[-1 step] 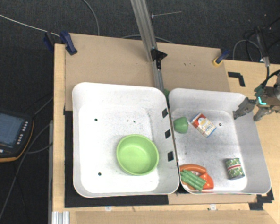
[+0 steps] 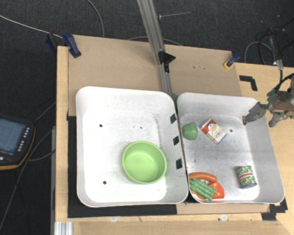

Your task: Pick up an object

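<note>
My gripper [image 2: 259,121] hangs over the far right corner of the right bin [image 2: 272,162], open, with nothing between its fingers. To its left in that bin lie a small white and red carton [image 2: 213,131] and a green ball [image 2: 189,131] by the bin's left wall. A green can [image 2: 246,176] lies near the front right. At the front left is an orange and red dish of green vegetables [image 2: 206,186]. A green bowl [image 2: 144,162] sits in the left bin [image 2: 93,136].
A slanted metal pole [image 2: 153,30] rises behind the bins, clamped at the bench's back. Blue clamps [image 2: 71,44] hold the bench's far corners. A teach pendant [image 2: 6,140] lies off the bench to the left, with cables on the dark floor.
</note>
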`<state>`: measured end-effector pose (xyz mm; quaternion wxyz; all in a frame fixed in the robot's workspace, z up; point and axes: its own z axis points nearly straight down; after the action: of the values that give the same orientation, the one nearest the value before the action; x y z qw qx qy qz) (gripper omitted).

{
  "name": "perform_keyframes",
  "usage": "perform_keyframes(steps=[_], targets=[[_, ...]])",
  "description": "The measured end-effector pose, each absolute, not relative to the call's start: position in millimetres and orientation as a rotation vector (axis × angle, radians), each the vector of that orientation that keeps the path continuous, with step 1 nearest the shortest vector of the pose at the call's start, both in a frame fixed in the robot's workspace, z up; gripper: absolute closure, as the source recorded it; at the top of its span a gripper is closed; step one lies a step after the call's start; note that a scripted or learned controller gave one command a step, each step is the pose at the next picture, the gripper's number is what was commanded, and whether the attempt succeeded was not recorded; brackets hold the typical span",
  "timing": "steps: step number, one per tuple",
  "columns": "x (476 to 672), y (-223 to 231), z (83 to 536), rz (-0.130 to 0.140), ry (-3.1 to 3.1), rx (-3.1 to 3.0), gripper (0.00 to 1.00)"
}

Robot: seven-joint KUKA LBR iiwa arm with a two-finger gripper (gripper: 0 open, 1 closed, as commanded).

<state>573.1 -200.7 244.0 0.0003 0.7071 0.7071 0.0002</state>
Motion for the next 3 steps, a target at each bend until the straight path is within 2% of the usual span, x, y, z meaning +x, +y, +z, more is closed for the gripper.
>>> perform_keyframes(steps=[3], targets=[[561.4, -192, 97, -0.003, 2.224, 2.224, 0.0]])
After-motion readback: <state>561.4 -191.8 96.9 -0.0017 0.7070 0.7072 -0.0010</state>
